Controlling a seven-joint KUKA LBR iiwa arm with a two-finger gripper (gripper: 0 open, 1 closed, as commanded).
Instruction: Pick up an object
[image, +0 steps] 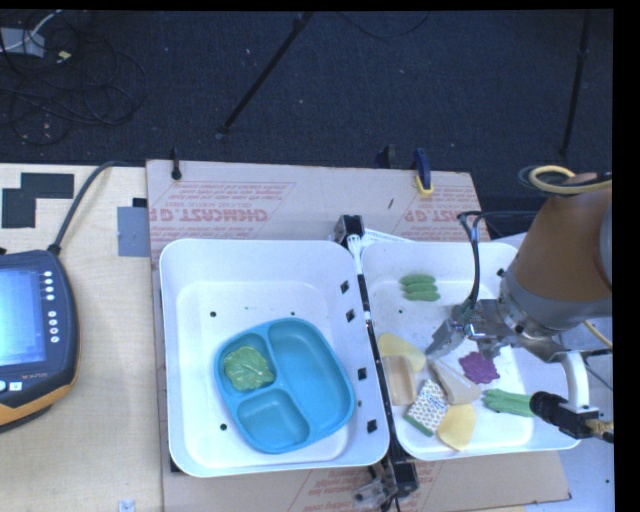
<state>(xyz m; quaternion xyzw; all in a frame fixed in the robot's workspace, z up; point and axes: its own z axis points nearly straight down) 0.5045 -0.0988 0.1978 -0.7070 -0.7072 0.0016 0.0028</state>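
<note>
My gripper (466, 345) hangs low over the middle of the right bin (500, 262), open, with nothing held between its fingers. A purple grape-like bunch (480, 368) lies just below and to the right of it. A beige wedge (455, 382) sits beside the bunch. To the gripper's left lie a yellow piece (398, 348) and a tan bread-like block (401, 379). Nearer the front are a patterned block (430, 406), a yellow round piece (458, 427) and a green toy (510, 403). A green pea pod (420, 288) rests toward the back.
The left bin (190, 300) holds a blue divided tray (300, 360) with a green lump (247, 367) in its upper left compartment. A divider wall (358, 310) separates the bins. A teach pendant (30, 325) lies on the bench at far left.
</note>
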